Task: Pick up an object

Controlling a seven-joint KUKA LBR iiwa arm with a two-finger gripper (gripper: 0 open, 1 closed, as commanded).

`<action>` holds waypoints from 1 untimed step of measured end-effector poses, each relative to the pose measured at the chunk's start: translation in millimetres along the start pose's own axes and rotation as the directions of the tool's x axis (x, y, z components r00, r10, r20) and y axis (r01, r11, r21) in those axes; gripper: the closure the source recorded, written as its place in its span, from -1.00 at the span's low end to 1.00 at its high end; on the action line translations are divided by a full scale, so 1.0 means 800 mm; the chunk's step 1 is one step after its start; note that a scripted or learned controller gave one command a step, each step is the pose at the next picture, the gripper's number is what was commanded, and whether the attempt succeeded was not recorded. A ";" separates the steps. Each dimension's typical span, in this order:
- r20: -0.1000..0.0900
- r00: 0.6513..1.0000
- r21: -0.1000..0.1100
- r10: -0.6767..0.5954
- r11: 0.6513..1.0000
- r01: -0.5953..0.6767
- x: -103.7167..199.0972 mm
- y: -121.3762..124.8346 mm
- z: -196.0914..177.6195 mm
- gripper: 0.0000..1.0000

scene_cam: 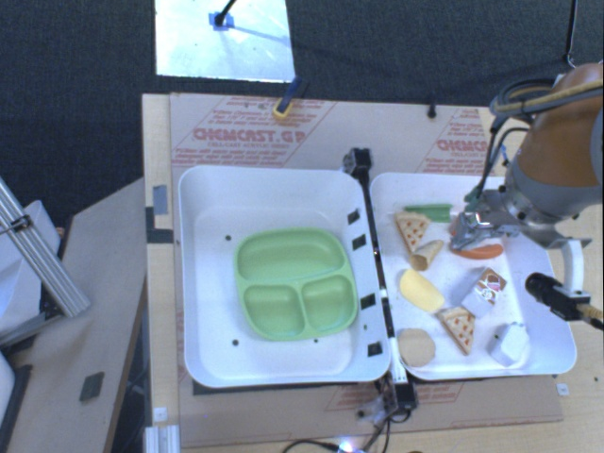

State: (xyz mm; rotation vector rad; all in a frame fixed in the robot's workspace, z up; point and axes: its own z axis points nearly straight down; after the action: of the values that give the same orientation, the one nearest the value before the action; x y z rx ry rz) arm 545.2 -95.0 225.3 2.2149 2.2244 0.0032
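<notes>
— Two white bins sit side by side on the bench. What lies in the left bin (203,253)?

— A green plate (294,283) with three compartments, lying flat near the middle of the bin floor.

— And the right bin (557,347)?

— Several toy food pieces. A pizza slice (411,227) lies near the top left, with a green bean (427,212) just above it. An ice cream cone (427,252) lies just below the slice, touching or nearly touching it. Below that is a yellow lemon-like piece (421,291), and a round tan cookie (415,347) sits in the lower left corner. A second pizza slice (459,327) lies to the cookie's right. A small carton (484,290) with brown marks rests near the middle, and a white object (509,343) lies toward the lower right.

— Where is the arm?

— It reaches in from the right, its orange band (566,140) over the bin's upper right part. The gripper (469,236) is low, at the upper middle of the right bin.

— Is it holding anything?

— I cannot tell. An orange carrot (486,250) lies right under the metal fingertips, touching or nearly so, but whether the jaws are open or closed around it is unclear from this angle.

— Anything else on the bench?

— A black divider (370,253) runs between the two bins, and cardboard (245,135) with red printing lies under them.
</notes>
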 end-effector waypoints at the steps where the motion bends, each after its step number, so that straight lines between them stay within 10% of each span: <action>1: -0.001 1.000 -0.002 -0.003 1.000 0.003 0.041 0.053 0.004 1.00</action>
State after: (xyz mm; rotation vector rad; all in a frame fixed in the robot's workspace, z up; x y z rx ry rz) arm 587.3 -61.8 221.9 2.2107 2.2276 0.0056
